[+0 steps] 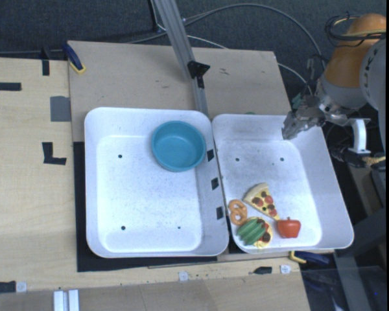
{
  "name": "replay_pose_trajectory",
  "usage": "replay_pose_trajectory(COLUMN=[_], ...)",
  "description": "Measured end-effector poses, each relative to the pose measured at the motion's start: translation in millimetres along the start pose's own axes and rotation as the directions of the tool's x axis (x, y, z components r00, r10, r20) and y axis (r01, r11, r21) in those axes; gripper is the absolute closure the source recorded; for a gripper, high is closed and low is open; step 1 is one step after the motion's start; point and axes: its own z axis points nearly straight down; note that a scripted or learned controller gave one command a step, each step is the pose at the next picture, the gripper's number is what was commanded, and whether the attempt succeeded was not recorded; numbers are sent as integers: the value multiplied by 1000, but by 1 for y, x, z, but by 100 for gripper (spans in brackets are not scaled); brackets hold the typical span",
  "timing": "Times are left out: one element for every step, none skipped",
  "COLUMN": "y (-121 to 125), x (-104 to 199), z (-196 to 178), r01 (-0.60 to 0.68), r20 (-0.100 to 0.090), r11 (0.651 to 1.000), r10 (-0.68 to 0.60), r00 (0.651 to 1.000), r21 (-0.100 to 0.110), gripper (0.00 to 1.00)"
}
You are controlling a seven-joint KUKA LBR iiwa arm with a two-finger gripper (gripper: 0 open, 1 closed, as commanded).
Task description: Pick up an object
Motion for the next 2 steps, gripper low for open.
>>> replay_pose_trajectory(y=[-3, -7], x=[-8, -7], z=[-49, -92], r01=[0, 0], r20=[0, 0], r11=[1000, 1000], r10=[0, 0], r00=[1000, 1000], r21=[1, 1], gripper=[100, 100])
